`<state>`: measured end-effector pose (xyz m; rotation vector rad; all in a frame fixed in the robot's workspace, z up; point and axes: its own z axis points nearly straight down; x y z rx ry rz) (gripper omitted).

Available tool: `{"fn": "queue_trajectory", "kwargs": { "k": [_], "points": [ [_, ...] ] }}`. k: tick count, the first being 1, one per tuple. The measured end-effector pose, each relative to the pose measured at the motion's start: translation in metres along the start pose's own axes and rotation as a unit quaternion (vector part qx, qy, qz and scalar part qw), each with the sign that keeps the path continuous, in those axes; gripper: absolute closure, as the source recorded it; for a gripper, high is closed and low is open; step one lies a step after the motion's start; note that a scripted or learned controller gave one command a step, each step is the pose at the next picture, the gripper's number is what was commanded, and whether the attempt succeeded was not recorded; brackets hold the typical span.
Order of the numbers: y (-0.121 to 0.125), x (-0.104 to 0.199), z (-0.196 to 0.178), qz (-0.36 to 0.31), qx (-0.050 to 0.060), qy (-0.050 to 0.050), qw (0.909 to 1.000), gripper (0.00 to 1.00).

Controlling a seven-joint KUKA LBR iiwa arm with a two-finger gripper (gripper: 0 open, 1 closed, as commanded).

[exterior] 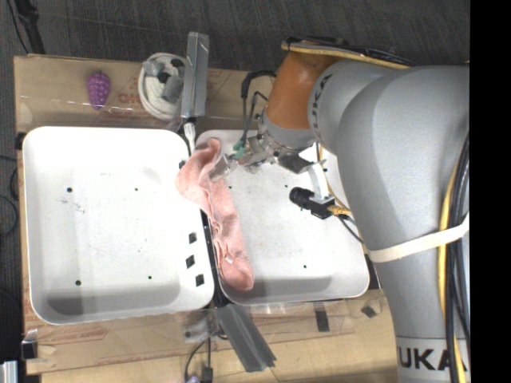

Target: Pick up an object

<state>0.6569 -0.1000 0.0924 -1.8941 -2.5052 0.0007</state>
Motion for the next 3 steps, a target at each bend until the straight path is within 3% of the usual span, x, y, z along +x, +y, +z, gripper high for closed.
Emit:
{"fn": "queue_trajectory", "kwargs": {
  "k": [1, 2, 3],
  "points": [
    [-0.051, 0.016, 0.001, -0.064, 0.001, 0.000, 0.9979, 0.00],
    [-0.042, -0.023, -0.002, 0.071, 0.000, -0.001, 0.9975, 0.00],
    [-0.032, -0.021, -0.001, 0.030, -0.001, -0.001, 0.9995, 0.00]
  ]
}}
